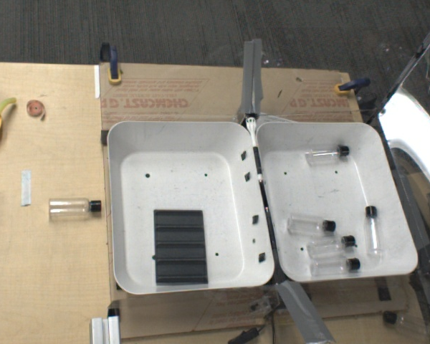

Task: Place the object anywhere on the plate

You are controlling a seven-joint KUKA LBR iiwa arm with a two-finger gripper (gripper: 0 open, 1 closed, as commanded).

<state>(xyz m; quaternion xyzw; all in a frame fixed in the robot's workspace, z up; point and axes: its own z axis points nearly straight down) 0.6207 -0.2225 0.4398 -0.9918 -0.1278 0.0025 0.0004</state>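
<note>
Clear vials with black caps lie in the right bin [387, 192], five that I can count: one vial [321, 155] alone near the far wall, a second [308, 226] toward the middle, an upright-lying third [373, 233] by the right wall, and a close pair [331, 258] at the near edge. None of them touches the black ribbed plate [179, 247], which lies flat in the near part of the left bin [129, 149], well apart from all five. How my pincer stands, wide or narrow, I cannot tell. Outside the bins, another capped vial [72, 207] rests on its side on the wooden bench [43, 278], just left of the left bin. Brown cardboard [172, 95] spreads beneath both bins, held by a blue clamp [108, 57] at its far left corner
</note>
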